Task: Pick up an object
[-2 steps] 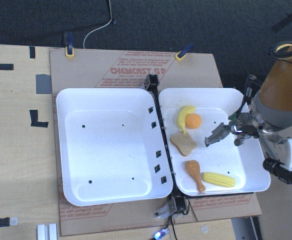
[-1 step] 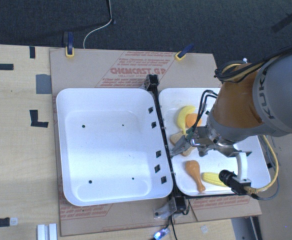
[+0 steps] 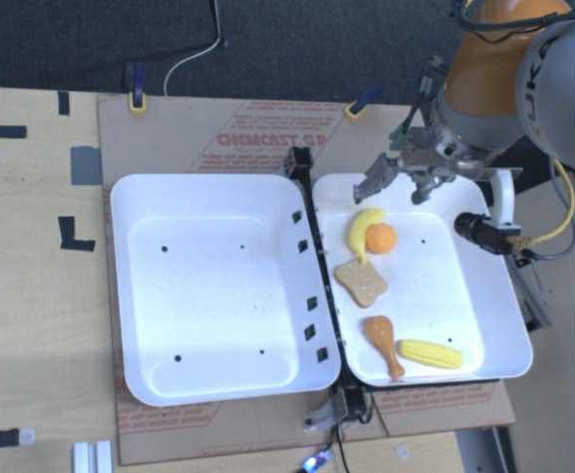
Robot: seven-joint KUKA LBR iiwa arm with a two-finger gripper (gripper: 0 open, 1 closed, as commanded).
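My gripper (image 3: 402,182) hangs spread wide open with nothing between its fingers, above the far edge of the right bin (image 3: 484,358). Just below it lie one banana (image 3: 361,227) touching one orange (image 3: 381,238), then one bread slice (image 3: 361,283), one drumstick (image 3: 383,340), one corn cob (image 3: 429,353)
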